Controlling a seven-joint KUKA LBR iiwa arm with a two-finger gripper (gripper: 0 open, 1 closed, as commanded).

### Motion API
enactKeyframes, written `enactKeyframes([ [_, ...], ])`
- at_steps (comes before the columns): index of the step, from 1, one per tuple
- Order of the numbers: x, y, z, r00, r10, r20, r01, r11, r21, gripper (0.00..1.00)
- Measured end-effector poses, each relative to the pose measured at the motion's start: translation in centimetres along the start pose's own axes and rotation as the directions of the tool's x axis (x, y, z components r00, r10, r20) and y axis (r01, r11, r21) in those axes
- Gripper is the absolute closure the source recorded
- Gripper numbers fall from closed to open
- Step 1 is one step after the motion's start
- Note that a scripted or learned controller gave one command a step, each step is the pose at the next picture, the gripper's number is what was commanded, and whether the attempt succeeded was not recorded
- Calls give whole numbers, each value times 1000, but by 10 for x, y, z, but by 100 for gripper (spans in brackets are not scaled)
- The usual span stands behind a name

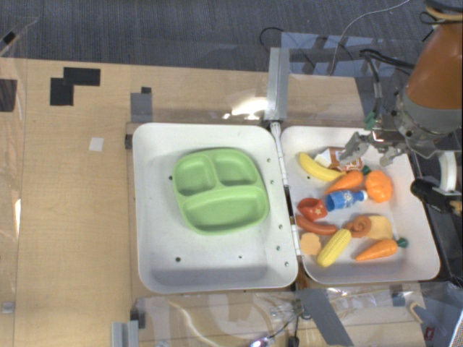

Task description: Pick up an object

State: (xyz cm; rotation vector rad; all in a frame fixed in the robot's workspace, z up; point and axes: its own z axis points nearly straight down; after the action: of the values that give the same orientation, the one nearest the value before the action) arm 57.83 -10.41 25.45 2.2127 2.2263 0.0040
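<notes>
my gripper (372, 147) at 1 o'clock of right bin (427, 262), fingers spread, gripping nothing | hovers over banana (317, 168) & carrot (345, 181) | green tray (219, 190) in left bin (155, 266)

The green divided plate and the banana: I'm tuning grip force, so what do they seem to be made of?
The green divided plate looks like moulded plastic with a matte finish: one even colour, soft rounded compartment walls, no glare. The banana looks like smooth toy plastic, uniformly yellow with a slight sheen, though soft rubber or foam can't be ruled out from this view.
</notes>
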Motion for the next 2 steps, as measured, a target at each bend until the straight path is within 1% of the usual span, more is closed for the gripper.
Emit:
enactKeyframes([
  [1,15,24,88,978,-210,0,210,978,0,0],
  [2,11,68,138,987,-160,13,160,986,-36,0],
])
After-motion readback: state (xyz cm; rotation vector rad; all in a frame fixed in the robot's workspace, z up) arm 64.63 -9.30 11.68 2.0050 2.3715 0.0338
